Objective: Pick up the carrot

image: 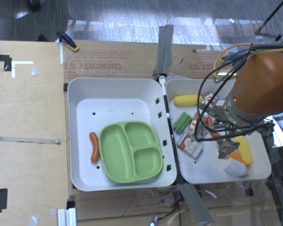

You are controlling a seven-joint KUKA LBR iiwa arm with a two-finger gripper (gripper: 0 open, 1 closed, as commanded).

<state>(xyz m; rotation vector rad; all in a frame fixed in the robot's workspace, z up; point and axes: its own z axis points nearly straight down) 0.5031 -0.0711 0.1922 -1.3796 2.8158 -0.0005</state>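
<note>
The orange carrot (236,158) lies in the right bin (212,175) near its front right corner, mostly hidden by the gripper and by a yellow corn cob (244,149) beside it. My gripper (226,149) hangs low over that spot, just left of the corn and right above the carrot's visible orange end. The arm's orange band and grey wrist cover much of the bin's right half. Nothing can be seen held in the gripper.
The right bin also holds a second yellow corn cob (186,99), a green vegetable (181,122), a small printed box (191,146) and a white item (236,170). In the left bin (80,107) lie a green divided plate (131,150) and an orange-red sausage (93,147).
</note>
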